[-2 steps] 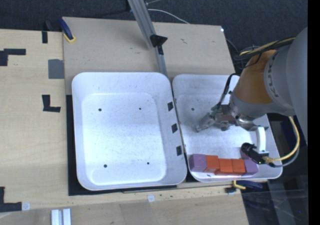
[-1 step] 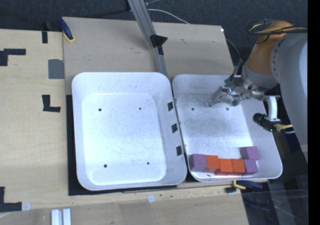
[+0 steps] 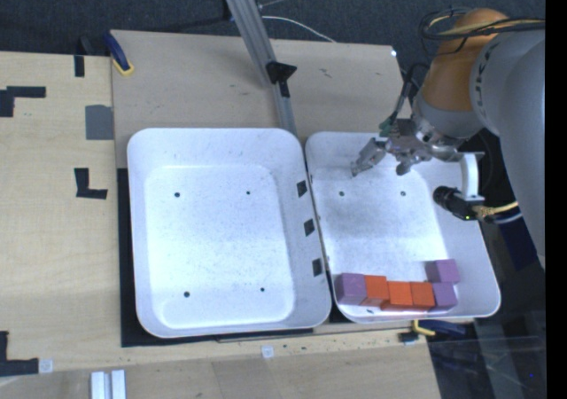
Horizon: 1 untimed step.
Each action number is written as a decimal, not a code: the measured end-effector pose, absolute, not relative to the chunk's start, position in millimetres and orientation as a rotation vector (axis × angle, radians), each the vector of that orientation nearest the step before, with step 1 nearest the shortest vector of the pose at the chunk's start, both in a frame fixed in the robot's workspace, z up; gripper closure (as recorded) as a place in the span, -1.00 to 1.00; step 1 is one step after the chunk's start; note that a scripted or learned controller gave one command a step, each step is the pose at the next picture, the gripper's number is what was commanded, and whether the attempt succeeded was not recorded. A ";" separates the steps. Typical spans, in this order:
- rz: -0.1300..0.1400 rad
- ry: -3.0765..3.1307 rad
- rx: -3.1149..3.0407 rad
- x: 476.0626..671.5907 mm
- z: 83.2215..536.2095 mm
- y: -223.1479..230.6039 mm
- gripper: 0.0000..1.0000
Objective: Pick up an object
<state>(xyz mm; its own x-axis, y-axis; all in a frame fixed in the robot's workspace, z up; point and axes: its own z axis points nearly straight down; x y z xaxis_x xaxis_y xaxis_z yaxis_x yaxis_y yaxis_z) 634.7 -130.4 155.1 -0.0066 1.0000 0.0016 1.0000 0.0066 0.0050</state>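
End effector (image 3: pixel 386 160) first: it hangs over the right bin, near that bin's far edge. Its two fingers are spread apart, and nothing is between them. One finger points to the left and the other points to the right.

Now from big to small. The desk (image 3: pixel 53 238) is light wood with some black tape marks on it. On it sits a paler board, and the two white bins rest side by side on that board. The left bin (image 3: pixel 213 224) has a few small dark dots on its floor. The right bin (image 3: pixel 390 220) holds the blocks. The grey arm (image 3: pixel 518 96) comes in from the right, with an orange band (image 3: pixel 452 69) above the wrist. A long metal bar (image 3: pixel 252 29) slants down from the top to the gap between the bins.

The blocks (image 3: pixel 399 289) sit close together in a row along the near edge of the right bin, toward its near right corner. Some are purple and some are orange. They are well apart from the end effector.
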 end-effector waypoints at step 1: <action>0.008 2.222 2.211 656.9 240.7 -107.2 -1.00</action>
